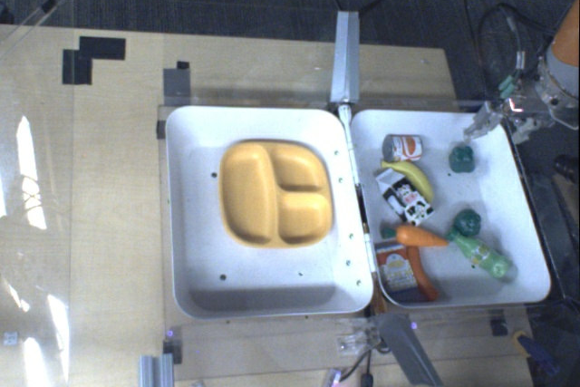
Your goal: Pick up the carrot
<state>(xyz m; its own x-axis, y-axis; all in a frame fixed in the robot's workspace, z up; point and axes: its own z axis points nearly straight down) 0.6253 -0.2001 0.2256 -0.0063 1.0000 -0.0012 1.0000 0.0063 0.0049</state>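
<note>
The carrot is orange and lies nearly level in the lower middle of the right bin. Its left end touches a cow-patterned carton and its right end is close to a green bottle. My gripper hovers over the bin's far right corner, well away from the carrot, with nothing seen in it. The arm's orange band sits at the view's right edge.
The right bin also holds a small can, a banana, two dark green lumps, and a reddish-orange stick on a packet just below the carrot. A yellow divided plate sits in the left bin.
</note>
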